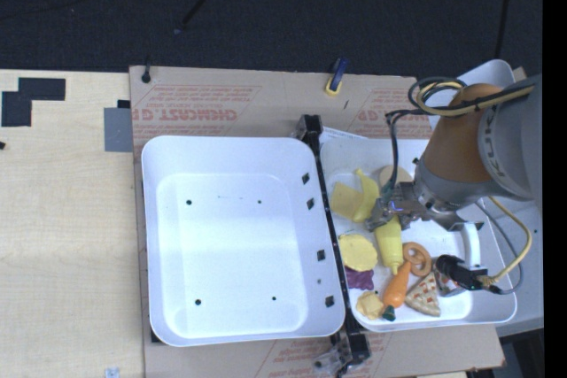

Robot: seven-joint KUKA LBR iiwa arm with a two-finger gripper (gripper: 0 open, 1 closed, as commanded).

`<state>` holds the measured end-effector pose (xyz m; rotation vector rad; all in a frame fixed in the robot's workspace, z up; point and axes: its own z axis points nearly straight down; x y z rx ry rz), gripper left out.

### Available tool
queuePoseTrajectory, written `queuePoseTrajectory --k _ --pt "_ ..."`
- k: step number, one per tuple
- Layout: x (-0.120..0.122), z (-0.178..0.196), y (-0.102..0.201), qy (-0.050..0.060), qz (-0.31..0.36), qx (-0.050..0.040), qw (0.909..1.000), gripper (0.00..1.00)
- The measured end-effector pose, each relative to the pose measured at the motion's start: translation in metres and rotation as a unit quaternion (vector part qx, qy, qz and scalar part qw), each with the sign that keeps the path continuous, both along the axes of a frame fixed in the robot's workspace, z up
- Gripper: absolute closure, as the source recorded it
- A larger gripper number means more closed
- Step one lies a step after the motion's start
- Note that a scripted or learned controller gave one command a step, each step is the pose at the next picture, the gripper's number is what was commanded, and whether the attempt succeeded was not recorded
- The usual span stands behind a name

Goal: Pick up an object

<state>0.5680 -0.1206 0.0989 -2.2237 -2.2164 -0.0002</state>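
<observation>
Gripper (390, 212) is seen low over the right bin (496, 310), among the toy food, just above a yellow bottle-shaped piece (390, 245) and beside a yellow banana-like piece (354, 197); whether anything is gripped cannot be told, as the tip is hidden under the wrist. The reach-and-descend step is judged to be in hand, with nothing lifted yet. A firm closure on one piece, then a straight lift clear of the orange carrot (399, 281) and pretzel (416, 258), is called for next.
</observation>
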Motion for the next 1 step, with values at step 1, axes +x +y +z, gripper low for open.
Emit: queuePoseTrajectory --k 1 --pt "0.0809 0.107 0.063 -0.007 0.006 -0.0007 1.0 1.0"
